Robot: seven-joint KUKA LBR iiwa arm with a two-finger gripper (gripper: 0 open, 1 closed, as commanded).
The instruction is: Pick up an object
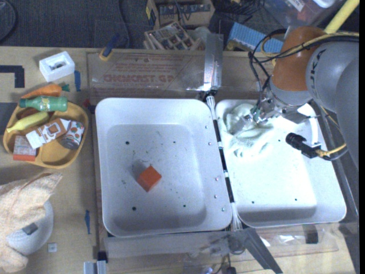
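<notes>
An orange cube (149, 177) lies in the left white bin (114, 119), a little left of its middle. A pale, crumpled, whitish-green object (246, 135) lies in the far left part of the right bin (296, 210). My gripper (256, 115) reaches down from the orange-banded wrist (293, 61) into that far left corner, right over the pale object and seemingly touching it. The wrist and the object's folds hide the gripper's tips.
A black cable plug (300, 142) hangs off the arm over the right bin. A yellow bowl (45, 158) of toy food stands left of the bins, with cloth (25, 204) below it. A clear plastic lid (148, 73) lies behind the left bin.
</notes>
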